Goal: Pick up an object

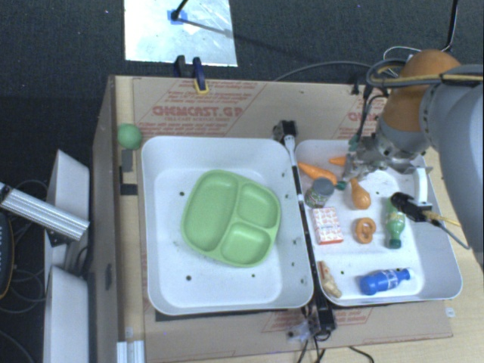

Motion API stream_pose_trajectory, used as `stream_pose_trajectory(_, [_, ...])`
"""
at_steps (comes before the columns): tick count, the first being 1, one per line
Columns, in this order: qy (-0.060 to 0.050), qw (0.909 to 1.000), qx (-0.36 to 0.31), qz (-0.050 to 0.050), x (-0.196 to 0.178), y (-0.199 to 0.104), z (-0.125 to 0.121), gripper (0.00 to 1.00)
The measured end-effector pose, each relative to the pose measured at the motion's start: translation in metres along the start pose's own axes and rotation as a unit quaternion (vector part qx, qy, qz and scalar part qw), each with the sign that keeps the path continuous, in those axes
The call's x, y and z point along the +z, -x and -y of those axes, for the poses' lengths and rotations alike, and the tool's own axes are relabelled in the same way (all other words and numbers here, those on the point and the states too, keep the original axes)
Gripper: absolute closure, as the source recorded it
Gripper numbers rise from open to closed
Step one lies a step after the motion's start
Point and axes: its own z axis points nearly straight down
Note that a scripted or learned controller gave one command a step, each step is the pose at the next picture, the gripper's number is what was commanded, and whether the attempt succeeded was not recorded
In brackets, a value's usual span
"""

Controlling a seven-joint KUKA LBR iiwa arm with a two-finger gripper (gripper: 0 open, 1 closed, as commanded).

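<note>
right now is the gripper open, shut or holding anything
Gripper: cannot be told from this view; it sits low in the right bin, beside the carrot.

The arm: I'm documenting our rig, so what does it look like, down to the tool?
The arm is thick, rounded and grey, with an orange band above the wrist. Dark cables loop beside the band. The tool at its end is small, grey and metallic.

Orange carrot (316, 171) lying slantwise at rear left of right bin (427, 254), grey can (320, 193) just beside it, red-white box (327, 225) flat, brown ring (364, 229), green bottle (395, 228), blue bottle (384, 280) on its side at front
</note>
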Motion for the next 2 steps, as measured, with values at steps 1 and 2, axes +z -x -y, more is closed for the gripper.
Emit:
stream_pose_trajectory(1, [0.000,1.0000,0.000,0.000,0.000,0.000,0.000,0.00])
stream_pose_trajectory(2, [0.001,1.0000,-0.002,0.001,-0.011,0.000,-0.001,1.00])
